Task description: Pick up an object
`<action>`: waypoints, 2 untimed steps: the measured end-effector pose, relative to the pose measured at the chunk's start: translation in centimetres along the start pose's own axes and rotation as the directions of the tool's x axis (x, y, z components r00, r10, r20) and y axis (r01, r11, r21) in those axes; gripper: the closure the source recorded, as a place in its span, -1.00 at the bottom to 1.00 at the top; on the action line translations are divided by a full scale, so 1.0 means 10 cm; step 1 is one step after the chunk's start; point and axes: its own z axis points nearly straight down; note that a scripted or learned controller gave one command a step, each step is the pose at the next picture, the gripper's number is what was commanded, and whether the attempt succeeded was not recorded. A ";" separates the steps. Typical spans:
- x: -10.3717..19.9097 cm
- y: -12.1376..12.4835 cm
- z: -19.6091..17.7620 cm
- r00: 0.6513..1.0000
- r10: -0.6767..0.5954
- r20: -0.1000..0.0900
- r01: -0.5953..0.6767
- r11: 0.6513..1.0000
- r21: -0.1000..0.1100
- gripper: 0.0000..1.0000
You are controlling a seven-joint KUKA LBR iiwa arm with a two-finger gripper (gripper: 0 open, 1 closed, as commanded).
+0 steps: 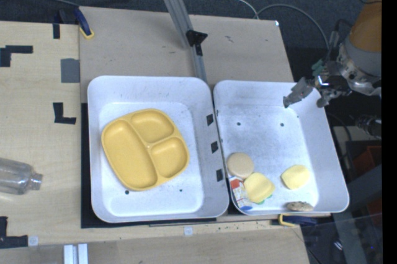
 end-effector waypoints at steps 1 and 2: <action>-0.47 -0.01 -1.54 1.000 0.001 0.005 -0.001 1.000 -0.009 -1.00; -0.53 0.53 -2.53 1.000 0.000 0.007 0.000 1.000 -0.009 -1.00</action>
